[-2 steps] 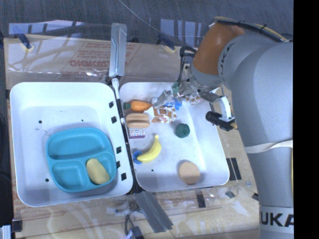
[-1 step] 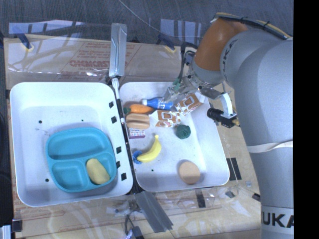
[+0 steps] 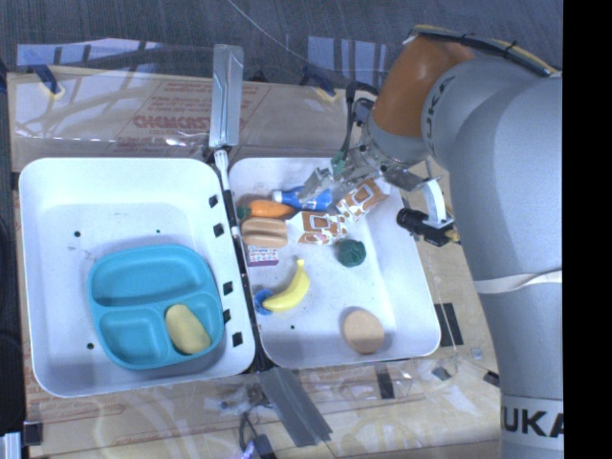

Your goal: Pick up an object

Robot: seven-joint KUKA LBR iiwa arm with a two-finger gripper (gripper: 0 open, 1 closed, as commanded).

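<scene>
Arm [image 3: 478,132] is hanging over the right bin [image 3: 406,285] w/ jaws [image 3: 349,168] near the snack packets [image 3: 335,213], jaw state unclear, nothing lifted yet, pick remaining.

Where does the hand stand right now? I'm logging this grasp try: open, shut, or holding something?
Hand: cannot be told; it sits low over the far end of the right bin, above the patterned packet.
</scene>
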